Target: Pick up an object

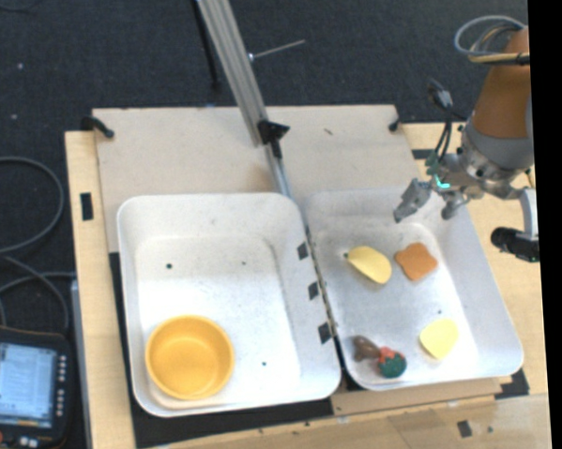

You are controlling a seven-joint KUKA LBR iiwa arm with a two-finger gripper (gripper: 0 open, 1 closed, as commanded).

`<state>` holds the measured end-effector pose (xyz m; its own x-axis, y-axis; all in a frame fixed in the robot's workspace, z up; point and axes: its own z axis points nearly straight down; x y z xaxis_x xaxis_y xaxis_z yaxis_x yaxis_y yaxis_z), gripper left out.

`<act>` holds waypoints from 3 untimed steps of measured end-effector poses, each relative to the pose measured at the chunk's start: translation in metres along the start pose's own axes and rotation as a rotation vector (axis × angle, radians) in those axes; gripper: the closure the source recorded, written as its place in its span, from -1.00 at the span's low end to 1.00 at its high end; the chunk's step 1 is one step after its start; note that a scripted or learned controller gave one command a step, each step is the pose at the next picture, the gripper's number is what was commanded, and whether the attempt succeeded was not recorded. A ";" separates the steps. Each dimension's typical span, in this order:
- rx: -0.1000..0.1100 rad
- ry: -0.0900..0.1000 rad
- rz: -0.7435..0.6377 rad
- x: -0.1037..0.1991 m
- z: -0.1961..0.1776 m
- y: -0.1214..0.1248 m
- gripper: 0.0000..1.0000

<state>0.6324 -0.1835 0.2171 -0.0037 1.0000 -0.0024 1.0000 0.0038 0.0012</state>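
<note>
A: Right bin (472,284)?
B: Yellow wedge (370,265), just beside orange-brown piece (417,260); pale yellow piece (439,337) nearer front; small brown-and-green toy (380,355) at front left

A: Left bin (208,260)?
B: Yellow bowl (189,356), front left corner

A: End effector (432,200)?
B: Above right bin's back edge, fingers spread, grasping nothing

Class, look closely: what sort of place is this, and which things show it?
Probably a robotics lab: a robot arm reaches over two white bins on a bench, with a control pendant and loose cables nearby.
</note>
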 end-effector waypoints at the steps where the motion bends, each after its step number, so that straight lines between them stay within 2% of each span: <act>1: 0.004 0.000 0.003 0.000 0.043 -0.006 -1.00; 2: 0.004 0.001 0.004 0.005 0.088 -0.010 -1.00; 3: -0.003 -0.001 0.005 0.003 0.113 -0.008 -1.00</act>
<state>0.6242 -0.1806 0.1037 0.0015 1.0000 -0.0034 1.0000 -0.0015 0.0046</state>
